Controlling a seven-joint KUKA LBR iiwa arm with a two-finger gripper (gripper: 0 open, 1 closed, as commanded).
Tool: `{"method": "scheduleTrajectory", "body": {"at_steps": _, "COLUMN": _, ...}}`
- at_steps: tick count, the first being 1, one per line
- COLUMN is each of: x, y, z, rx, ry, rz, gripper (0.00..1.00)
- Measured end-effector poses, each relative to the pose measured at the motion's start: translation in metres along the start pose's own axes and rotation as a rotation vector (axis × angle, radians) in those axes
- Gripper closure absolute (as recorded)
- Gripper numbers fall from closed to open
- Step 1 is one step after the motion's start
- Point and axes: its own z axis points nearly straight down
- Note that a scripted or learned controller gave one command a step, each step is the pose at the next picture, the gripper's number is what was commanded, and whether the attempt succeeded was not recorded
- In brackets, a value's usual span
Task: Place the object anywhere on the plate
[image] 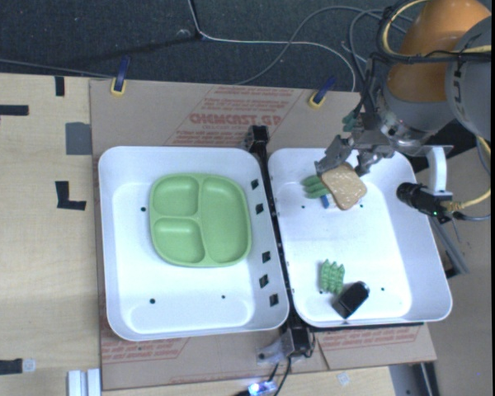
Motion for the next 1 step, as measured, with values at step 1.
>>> {"method": "scheduleTrajectory", "body": {"at_steps": 1, "x": 0.0439, "y": 0.0163, "z": 0.0003, "rx": 0.001, "ry": -0.001, "rz": 0.003, "gripper": 1.00}}
